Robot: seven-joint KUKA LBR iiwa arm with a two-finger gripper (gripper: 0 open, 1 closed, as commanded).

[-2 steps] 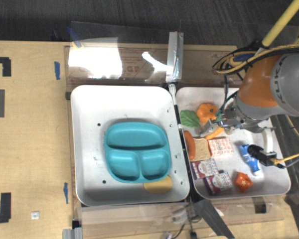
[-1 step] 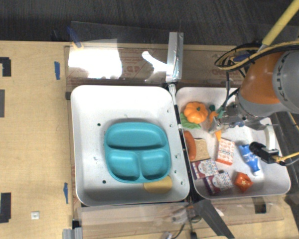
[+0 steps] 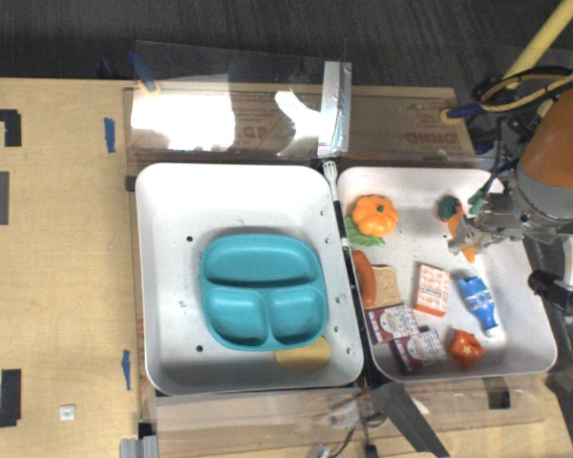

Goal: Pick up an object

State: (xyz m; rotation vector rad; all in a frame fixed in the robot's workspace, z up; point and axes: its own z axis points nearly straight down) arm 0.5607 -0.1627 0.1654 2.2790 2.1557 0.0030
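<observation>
Pincer (image 3: 470, 232) low over right bin (image 3: 540, 356), finger state indiscernible, small carrot (image 3: 452, 216) touching its tip, toy pumpkin (image 3: 374, 216) well left

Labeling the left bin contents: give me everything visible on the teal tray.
The teal tray looks like moulded plastic, matte, with rounded corners. It has three compartments: one long one across the far side and two smaller ones on the near side, split by raised ridges. All three show bare teal. It lies flat, right side up, slightly rotated, around the middle of the left bin. A tan sponge-like block sits against its near right corner.
</observation>
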